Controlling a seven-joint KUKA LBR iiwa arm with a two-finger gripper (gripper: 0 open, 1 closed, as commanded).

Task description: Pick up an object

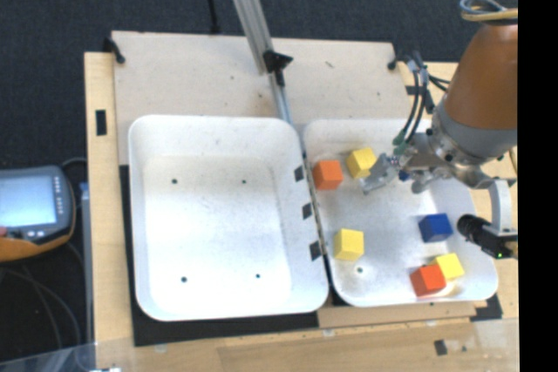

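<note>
1. Grey gripper (381, 179) hangs low in the right bin (388, 296); whether its jaws are apart is unclear.
2. Touching or just beside it: a yellow cube (361, 162), with an orange cube (328, 174) further left.
3. Blue cube (434, 227) sits near the bin's right side.

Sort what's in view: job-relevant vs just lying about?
Job-relevant:
- gripper
- right bin
- its cubes: orange cube, yellow cube by the gripper, second yellow cube, blue cube, yellow-and-orange pair

Lying about:
- left bin
- handheld screen unit
- aluminium post
</note>
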